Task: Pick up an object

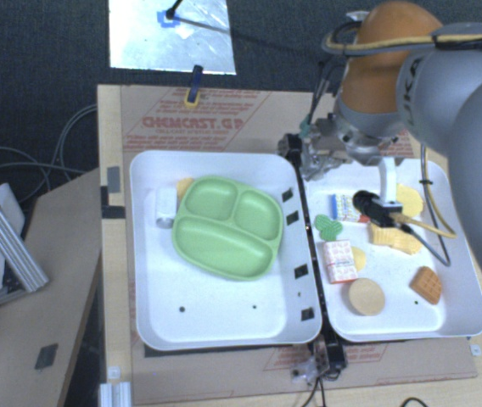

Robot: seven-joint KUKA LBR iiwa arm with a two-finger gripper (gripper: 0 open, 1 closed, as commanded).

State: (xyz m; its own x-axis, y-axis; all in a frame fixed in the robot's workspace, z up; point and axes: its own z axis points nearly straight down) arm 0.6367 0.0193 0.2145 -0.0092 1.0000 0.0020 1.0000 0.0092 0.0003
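Gripper (pixel 311 166) sits at the far-left corner of the right white plastic bin (pixel 466 308), by the divider between the two bins. Gripper state: cannot tell, the wrist blocks it. Nothing visibly held.

Nearest candidates, both just toward the camera from the gripper and clear of it:
- small blue-white-red printed packet (pixel 341 207); print too small to read
- small green lumpy toy piece (pixel 327 225), beside the divider

Further out in the same bin:
- pink-and-white checkered box (pixel 339 261)
- round tan disc (pixel 366 296)
- orange waffle-textured square (pixel 426 284)
- yellow wedge (pixel 396 238)
- pale yellow round piece (pixel 409 199)

Left white plastic bin (pixel 160 316):
- green three-compartment plastic plate (pixel 226 225), roughly centred
- small white block (pixel 166 206) touching its left edge
- yellow scrap (pixel 184 185) showing at its far-left rim

Only legible text is on the brown cardboard sheet (pixel 215 117) under the bins. It carries red print reading roughly "CHEMCAST GP", with more red print on the near edge that I can't read.

A crinkled silver foil sheet (pixel 171 24) lies beyond the cardboard.
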